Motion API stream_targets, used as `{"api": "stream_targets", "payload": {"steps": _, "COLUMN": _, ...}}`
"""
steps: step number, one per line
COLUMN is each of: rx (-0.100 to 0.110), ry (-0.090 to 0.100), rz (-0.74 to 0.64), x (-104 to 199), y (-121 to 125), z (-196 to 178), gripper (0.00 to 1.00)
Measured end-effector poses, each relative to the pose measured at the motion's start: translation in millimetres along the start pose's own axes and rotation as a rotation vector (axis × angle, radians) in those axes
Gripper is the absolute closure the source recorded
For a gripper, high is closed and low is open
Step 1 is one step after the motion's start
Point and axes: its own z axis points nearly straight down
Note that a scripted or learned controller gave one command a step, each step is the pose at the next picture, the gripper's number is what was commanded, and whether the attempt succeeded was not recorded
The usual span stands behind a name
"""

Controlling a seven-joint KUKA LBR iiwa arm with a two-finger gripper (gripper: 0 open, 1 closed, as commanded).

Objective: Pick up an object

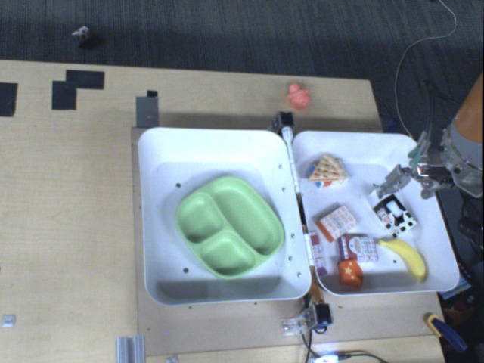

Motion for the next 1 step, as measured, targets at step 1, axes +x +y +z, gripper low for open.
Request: {"api": "stream_targets", "payload": {"steps": 1, "rx": 0.002, "ry": -0.001, "rz": 0.003, "x": -59.0, "y": 59.2, "z": 105.8, "gripper": 0.00}}
